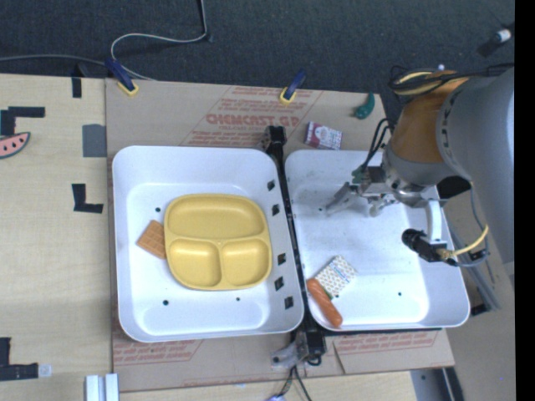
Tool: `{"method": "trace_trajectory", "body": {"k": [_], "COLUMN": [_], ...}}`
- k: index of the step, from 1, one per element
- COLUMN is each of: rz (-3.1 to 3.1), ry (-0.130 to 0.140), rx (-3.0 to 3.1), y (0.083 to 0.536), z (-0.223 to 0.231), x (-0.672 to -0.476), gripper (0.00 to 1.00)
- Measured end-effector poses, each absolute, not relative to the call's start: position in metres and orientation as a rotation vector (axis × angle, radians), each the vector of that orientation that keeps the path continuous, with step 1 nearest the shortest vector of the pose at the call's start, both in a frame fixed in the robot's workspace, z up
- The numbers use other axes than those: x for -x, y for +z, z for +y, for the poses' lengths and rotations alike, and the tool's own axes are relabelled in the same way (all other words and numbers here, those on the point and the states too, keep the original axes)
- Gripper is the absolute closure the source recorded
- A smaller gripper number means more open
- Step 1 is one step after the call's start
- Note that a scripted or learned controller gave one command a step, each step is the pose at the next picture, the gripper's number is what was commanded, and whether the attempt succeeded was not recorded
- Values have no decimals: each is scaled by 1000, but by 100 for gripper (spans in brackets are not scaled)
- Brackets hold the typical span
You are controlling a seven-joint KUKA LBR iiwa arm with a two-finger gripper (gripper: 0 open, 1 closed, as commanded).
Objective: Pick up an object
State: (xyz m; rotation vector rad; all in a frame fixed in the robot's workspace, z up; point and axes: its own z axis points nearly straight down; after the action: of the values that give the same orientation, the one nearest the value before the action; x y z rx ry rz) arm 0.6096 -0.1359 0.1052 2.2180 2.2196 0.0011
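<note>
Hovered over right bin (435, 307), jaws (334, 203) state unclear, nothing visibly grasped. Pick not done: patterned packet (336, 276) and orange sausage-like toy (324, 302) untouched near front-left corner.

a small red-and-white packet (323, 135) lies on the cardboard sheet (242, 115), near two yellow-blue clamps (292, 88).
</note>
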Motion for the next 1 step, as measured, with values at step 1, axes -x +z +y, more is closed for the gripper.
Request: {"method": "trace_trajectory", "body": {"k": [1], "rz": [2222], "ry": [2], "rx": [-2218], "y": [114], "z": [-135], "x": [-610], "gripper": [100]}}
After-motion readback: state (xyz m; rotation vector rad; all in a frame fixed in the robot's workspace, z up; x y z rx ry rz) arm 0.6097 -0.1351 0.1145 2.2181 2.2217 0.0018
